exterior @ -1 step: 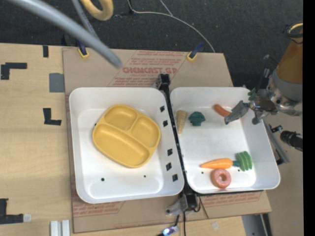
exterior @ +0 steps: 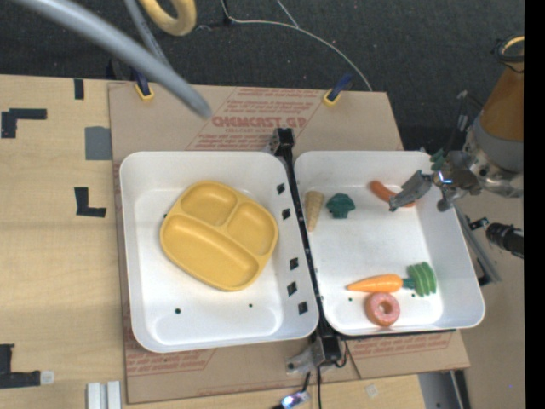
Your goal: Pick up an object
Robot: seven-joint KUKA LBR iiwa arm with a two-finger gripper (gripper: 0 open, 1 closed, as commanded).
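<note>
The gripper (exterior: 419, 192) stands over the far right part of the right bin (exterior: 443, 318), its two fingers spread apart and holding nothing. The nearest candidate is a small orange-red piece (exterior: 382, 191), elongated, lying on the bin floor just left of the gripper, with one finger reaching to its right end; whether they touch cannot be told. Its long axis runs left to right with a slight slant.

Other objects in the right bin:
- a dark green broccoli piece (exterior: 341, 204), knobbly, farther left;
- a tan cone (exterior: 313, 209), tapered, against the divider;
- a carrot (exterior: 392, 283), smooth orange body with a ribbed green top, lying left to right at the near side;
- a pink ring (exterior: 382, 309), glossy, just nearer than the carrot.

The left bin (exterior: 136, 254) carries a yellow divided plate (exterior: 220, 234), smooth moulded plastic. Judgement: the orange-red piece requires the shortest move, a small shift left and down.
</note>
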